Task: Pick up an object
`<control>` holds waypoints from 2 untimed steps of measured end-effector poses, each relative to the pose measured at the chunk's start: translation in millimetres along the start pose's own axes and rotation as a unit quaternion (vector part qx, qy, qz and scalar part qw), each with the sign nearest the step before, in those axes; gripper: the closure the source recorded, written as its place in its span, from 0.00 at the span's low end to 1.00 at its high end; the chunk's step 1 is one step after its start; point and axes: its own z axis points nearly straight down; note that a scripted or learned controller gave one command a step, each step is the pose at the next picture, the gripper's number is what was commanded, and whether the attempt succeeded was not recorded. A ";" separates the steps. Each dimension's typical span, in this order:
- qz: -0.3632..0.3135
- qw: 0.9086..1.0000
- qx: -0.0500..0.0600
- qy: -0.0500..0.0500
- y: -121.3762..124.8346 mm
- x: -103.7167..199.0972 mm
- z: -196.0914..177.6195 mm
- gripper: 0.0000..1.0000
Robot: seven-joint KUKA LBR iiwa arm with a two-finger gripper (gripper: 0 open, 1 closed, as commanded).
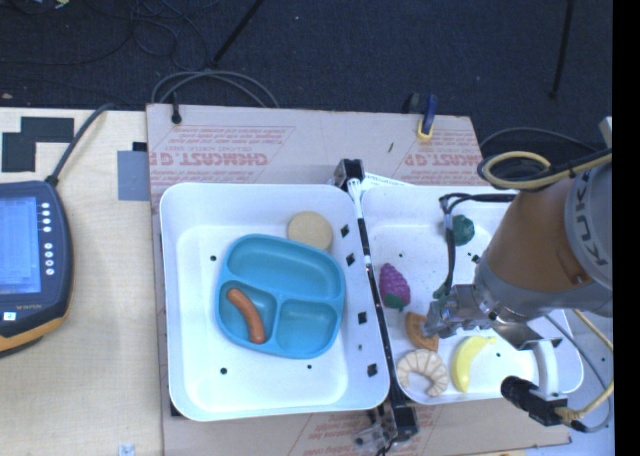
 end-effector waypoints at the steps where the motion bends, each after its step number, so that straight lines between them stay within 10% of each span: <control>1: 0.001 1.000 0.001 0.002 14.2 -16.2 54.5 1.00; 2: 0.000 1.000 -0.007 -0.001 5.0 -15.7 45.3 1.00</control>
